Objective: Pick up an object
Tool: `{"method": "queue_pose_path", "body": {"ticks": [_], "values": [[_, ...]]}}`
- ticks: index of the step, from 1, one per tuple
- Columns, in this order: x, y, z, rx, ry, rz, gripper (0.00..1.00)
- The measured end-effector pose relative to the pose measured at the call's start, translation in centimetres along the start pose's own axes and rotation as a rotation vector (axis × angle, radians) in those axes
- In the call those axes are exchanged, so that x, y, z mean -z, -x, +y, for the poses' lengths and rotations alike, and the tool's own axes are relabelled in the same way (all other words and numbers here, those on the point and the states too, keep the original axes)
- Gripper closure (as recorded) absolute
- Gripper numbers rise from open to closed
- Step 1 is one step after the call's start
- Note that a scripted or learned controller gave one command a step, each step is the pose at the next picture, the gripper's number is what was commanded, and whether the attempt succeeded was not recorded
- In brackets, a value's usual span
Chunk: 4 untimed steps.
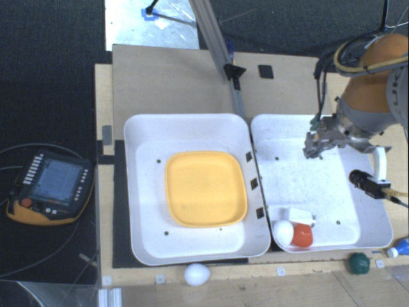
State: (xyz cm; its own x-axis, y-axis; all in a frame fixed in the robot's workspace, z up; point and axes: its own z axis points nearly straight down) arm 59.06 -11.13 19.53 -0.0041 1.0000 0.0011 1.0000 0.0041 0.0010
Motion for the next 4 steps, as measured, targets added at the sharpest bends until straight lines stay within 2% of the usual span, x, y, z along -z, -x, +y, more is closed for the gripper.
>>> {"method": "queue_pose_path", "body": {"ticks": [1,4], "values": [[-0.2,-5.1,0.3,0.000,0.000,0.000,1.00],[3.9,-20.3,3.5,0.001,0.001,0.000,1.00]]}}
